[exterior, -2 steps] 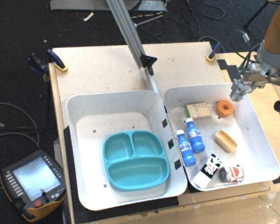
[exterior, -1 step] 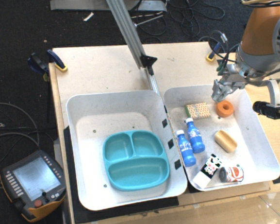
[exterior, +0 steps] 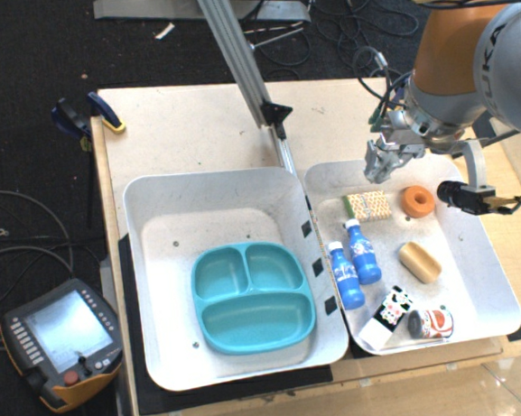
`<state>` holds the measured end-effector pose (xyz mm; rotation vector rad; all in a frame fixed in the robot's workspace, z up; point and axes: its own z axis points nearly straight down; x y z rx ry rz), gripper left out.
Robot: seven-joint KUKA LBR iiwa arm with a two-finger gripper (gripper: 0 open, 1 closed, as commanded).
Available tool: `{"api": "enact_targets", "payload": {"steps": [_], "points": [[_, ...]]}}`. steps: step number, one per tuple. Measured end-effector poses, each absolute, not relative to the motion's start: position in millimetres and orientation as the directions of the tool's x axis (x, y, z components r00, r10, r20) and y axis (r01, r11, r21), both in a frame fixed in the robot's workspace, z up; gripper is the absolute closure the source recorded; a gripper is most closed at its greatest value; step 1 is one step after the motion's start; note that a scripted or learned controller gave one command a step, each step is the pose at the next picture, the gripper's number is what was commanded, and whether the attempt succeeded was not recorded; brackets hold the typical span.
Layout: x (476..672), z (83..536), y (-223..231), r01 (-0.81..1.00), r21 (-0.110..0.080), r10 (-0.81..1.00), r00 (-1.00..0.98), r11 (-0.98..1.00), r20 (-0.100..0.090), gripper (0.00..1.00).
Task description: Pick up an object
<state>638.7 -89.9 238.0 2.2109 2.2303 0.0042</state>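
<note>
End effector point(exterior: 377, 167), grip state unclear, hangs just above waffle point(exterior: 369, 205), beside orange ring point(exterior: 417, 201) and blue bottles point(exterior: 354, 261).

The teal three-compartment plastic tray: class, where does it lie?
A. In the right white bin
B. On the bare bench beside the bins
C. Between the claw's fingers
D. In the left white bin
D: the teal three-compartment plastic tray rests flat on the floor of the left white bin.
</note>
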Motion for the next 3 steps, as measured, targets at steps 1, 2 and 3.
{"api": "enact_targets", "payload": {"steps": [1,2,3], "points": [[650.0,246,-33,1.0,0.002,1.0,-0.009,0.009,0.002,1.0],[656.3,232,19,1.0,-0.001,1.0,-0.008,0.008,0.001,1.0],[656.1,242,79,1.0,0.002,1.0,-0.009,0.009,0.003,1.0]]}}
